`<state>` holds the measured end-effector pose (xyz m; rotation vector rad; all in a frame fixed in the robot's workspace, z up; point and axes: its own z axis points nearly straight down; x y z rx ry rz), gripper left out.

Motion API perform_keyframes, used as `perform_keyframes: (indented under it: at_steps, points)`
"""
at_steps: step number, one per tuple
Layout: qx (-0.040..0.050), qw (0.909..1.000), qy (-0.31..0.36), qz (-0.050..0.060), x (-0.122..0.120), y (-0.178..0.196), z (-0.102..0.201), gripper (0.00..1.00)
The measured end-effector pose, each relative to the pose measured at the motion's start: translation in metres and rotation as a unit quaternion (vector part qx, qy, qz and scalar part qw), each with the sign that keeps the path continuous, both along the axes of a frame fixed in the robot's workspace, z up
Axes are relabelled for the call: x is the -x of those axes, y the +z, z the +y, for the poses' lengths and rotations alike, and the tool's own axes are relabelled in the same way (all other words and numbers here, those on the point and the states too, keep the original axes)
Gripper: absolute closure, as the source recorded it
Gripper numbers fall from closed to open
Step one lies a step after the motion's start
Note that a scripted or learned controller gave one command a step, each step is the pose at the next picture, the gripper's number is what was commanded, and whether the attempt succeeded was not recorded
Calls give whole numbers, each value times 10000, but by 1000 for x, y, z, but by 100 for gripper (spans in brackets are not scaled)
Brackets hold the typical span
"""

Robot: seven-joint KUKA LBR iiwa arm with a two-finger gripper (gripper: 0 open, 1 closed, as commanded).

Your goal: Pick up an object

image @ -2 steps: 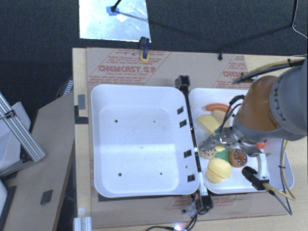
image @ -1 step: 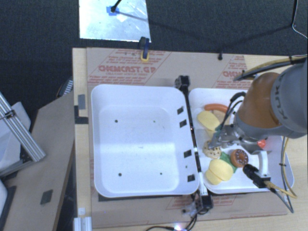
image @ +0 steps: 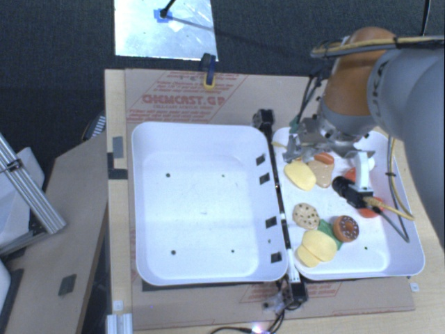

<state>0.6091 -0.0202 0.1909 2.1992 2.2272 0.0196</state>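
Grey arm (image: 389, 82) over right bin (image: 396, 256) — gripper (image: 300, 145) beside yellow piece (image: 300, 175).

Grey rounded arm (image: 407, 82); orange band (image: 354, 72) above the wrist; thin dark and yellow cables (image: 400, 211) trailing alongside.

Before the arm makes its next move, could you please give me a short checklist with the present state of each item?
1. Tool over the right bin, where the objects lie: ok.
2. Yellow piece close below the tool, a likely target: ok.
3. An object seen between the tool's fingers: cannot tell.
4. Neighbours crowd the target; the tan piece touches it: not ok.
5. Left bin has bare floor for a drop: ok.
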Motion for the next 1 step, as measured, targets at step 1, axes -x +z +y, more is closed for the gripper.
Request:
perform_keyframes:
  at_steps: [1]
  points:
    - [7, 10000, -40, 70, 1, -6, -5, 100]
